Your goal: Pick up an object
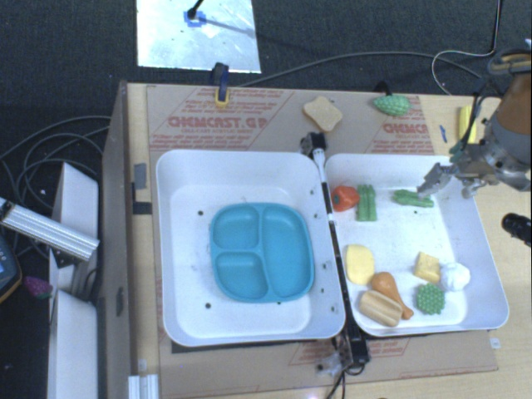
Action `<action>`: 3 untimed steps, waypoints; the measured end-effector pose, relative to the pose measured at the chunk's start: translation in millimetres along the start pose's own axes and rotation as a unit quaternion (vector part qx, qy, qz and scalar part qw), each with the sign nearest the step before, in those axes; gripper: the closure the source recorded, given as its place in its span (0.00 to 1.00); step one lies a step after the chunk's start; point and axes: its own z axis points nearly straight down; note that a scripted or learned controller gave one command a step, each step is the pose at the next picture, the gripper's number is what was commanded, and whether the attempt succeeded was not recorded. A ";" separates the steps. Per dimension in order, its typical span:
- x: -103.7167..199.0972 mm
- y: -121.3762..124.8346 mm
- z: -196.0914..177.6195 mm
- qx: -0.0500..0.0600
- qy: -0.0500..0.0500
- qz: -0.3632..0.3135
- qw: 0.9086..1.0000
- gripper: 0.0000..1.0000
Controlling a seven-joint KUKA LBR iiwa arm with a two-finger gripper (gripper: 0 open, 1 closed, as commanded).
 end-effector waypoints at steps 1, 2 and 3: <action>34.5 30.5 58.3 0.000 0.000 -0.001 1.000 0.00; 88.3 78.8 138.6 0.001 0.001 -0.001 1.000 0.00; 87.3 80.4 126.1 -0.002 0.000 -0.002 1.000 1.00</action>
